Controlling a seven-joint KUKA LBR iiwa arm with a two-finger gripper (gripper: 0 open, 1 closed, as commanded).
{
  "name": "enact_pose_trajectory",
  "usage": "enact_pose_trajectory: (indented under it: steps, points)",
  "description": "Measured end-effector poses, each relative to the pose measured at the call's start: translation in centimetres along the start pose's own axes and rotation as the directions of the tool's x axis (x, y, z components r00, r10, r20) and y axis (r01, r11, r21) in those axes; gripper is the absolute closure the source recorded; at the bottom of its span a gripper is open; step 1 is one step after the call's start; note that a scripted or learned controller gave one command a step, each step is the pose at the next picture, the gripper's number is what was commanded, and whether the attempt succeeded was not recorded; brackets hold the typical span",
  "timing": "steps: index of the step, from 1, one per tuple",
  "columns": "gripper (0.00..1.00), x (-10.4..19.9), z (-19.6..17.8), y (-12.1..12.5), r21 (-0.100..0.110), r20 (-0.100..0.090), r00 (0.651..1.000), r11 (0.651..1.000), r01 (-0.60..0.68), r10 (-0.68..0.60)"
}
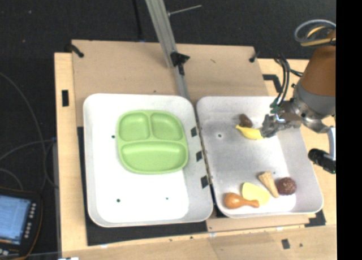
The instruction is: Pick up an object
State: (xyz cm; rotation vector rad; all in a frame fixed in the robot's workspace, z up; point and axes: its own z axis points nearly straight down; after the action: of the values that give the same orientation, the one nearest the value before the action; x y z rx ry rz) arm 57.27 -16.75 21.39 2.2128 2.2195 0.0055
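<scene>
**Gripper down at the banana in the right bin**

We see the gripper (269, 125) low in the upper part of the right bin (226, 188), its tip right against the right end of a small yellow banana (249, 133). The view is too coarse at that spot for us to tell how its jaws stand, or whether the banana sits between them. Behind the gripper the arm (317, 92) comes in from the right, grey at the wrist with the orange band above it.

Just up and left of the banana, touching or nearly so, lies a small dark brown piece (245, 120); we cannot make out what it is.

Well apart from these, along the near side of the same bin, we find four more toy foods close together: a tan cone (269, 183) lying tilted, a dark red ball (287, 185) just to its right, a pale yellow wedge (255, 191) to the cone's lower left, and an orange drumstick-shaped piece (240, 200) at the wedge's left edge.

The left bin (102, 196) holds a green divided plate (152, 142), with three compartments, lying flat in its upper half.

Both bins rest side by side on a tan bench (130, 66), and a grey metal pole (160, 24) slants up from the bench's far side.
</scene>
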Motion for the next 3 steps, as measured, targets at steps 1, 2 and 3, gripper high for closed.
enact_pose_trajectory:
  steps: [1,2,3]
  points:
    - [1.00,4.1,-0.8,1.0,0.004,-0.003,1.000,1.000,0.004,-0.004]
    - [1.00,9.5,-2.2,1.9,0.004,-0.004,1.000,1.000,0.005,-0.005]
    - [1.00,14.9,-1.3,2.6,0.008,-0.004,1.000,1.000,0.004,-0.004]
